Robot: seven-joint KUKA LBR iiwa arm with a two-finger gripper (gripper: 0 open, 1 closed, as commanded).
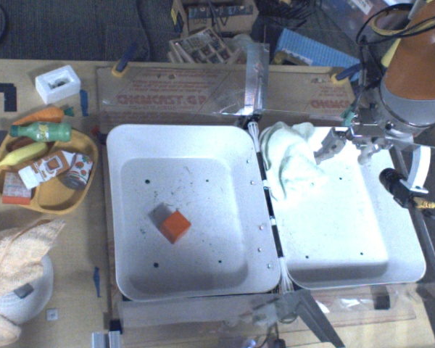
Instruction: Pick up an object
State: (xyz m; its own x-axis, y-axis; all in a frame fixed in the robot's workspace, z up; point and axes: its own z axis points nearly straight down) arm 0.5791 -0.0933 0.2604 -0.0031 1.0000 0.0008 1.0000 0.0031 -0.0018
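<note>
A grey arm with an orange band is reaching in from the right over the far edge of the right bin, its gripper hanging just beside a crumpled pale cloth; the two fingers are standing apart with nothing between them, one tip pointing toward the cloth, though whether it is touching cannot be told. The cloth is lying bunched in that bin's far left corner, against the wall shared with the left bin; in the left bin an orange block is sitting alone near the middle, well apart from the gripper. To the left of the bins a yellow bowl is holding a green bottle, a banana and small cartons; a white box is resting beyond it, and a tan cloth is lying nearer the camera. Cables and crates are crowding the floor behind the bench.
</note>
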